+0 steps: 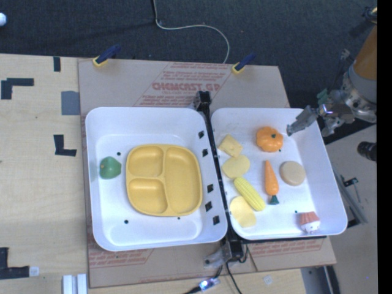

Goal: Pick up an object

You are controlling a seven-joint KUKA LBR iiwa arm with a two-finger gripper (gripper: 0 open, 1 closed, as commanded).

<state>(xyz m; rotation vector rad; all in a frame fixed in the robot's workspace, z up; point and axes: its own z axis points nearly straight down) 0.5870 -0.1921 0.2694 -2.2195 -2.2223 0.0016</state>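
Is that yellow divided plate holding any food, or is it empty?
Empty. The yellow divided plate in the left bin shows three bare compartments; the green toy lies beside it, apart.

In the right shallow white bin, the small toy foods crowd the left half: a pale yellow wedge, a yellow round slice, a yellow corn cob and a flat yellow piece lie close together, seemingly touching, beside the black centre divider. The orange pumpkin, orange carrot, tan round disc and small red-and-white piece sit apart with bare floor between them. In the left white bin, the yellow sectioned plastic plate takes the middle, leaving open floor around the green round toy.
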